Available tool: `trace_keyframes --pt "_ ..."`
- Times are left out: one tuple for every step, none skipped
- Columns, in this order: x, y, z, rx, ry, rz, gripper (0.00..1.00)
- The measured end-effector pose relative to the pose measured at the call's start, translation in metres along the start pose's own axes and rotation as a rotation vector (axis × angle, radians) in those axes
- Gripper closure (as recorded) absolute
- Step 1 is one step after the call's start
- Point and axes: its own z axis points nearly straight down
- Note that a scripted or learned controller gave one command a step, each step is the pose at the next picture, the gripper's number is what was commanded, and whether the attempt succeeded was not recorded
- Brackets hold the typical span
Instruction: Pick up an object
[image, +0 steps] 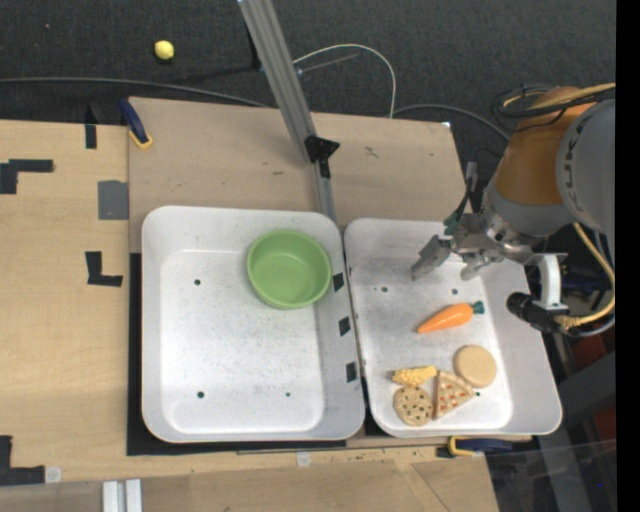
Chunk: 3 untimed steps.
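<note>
My gripper hangs over the upper part of the right bin, its two fingers spread open with nothing between them. An orange toy carrot lies just below it in the same bin, apart from the fingers. Near the bin's front edge sit a round tan cookie, a pizza slice, a brown cracker and a small yellow corn piece. A green bowl rests upright in the upper right of the left bin.
A grey metal pole slants from the top down to the gap between the bins. Cables loop behind the right bin. A small yellow ball lies on the dark floor at the far top left.
</note>
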Motion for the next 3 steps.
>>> trace_keyframes --pt "0.007 0.007 0.053 -0.002 0.000 -0.001 0.00" --pt "0.008 0.007 0.085 -0.006 -0.002 0.000 0.00" --pt "0.008 0.007 0.074 -0.005 -0.001 -0.001 1.00"
